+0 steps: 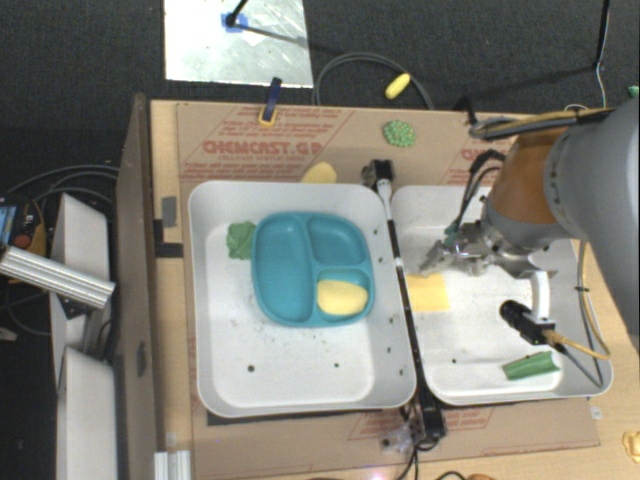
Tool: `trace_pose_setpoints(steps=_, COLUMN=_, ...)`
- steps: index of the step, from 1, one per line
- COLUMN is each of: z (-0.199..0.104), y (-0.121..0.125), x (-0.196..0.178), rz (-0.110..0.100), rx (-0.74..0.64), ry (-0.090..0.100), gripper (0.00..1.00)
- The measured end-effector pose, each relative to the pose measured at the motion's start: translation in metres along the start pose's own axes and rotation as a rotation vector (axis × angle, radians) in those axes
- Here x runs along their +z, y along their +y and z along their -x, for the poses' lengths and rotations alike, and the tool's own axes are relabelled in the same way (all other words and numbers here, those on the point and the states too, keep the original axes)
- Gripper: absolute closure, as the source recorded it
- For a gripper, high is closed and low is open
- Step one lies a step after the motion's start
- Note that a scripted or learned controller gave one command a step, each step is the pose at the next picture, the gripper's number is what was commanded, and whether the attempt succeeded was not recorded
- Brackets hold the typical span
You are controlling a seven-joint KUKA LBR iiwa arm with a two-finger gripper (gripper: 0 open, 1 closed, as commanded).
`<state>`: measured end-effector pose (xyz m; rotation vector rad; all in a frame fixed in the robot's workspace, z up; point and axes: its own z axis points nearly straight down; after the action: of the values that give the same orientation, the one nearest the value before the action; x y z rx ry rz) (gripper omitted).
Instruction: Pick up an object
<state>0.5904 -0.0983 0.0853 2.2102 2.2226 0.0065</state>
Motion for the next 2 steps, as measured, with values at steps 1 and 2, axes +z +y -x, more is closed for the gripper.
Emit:
trace_pose_setpoints(steps=1, z=0.024, y=-0.05, x=0.001, rz=-0.011, rx=0.008, ry=0.002, gripper=0.0)
trace_pose_setpoints(steps=2, z=0.005, y=-0.046, x=0.001, rz=-0.008, rx=0.0, ry=0.003, gripper=0.0)
